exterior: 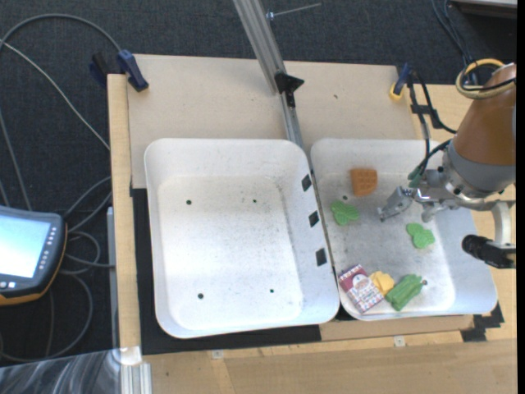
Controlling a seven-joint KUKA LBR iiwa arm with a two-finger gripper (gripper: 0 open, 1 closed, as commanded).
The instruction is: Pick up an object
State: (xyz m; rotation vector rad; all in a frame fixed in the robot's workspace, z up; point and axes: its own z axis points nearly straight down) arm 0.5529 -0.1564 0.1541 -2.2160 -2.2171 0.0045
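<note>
Reaching in from the right, my arm (484, 138) hangs over the right bin (328, 150), with the orange band above the wrist over that bin's right rim. My gripper (395, 206) points toward the middle of the bin floor, low over the speckled white surface. Its fingers are small and dark against the bin, and I cannot tell whether they are spread or closed; nothing shows between them.

Several objects lie in this bin. An orange block (363, 180) sits toward the far side, just left of my gripper and apart from it. A green piece (344, 213) lies near the bin's left wall. Another green piece (421, 235) lies near the right wall, under my wrist's edge. At the near edge, three things crowd together: a red-and-white packet (355, 286) by the near left corner, a yellow piece (382, 282) touching it, and a long green object (405, 290) just beside the yellow one.

The left bin (164, 158) lies alongside, touching the right bin along their shared edge.
</note>
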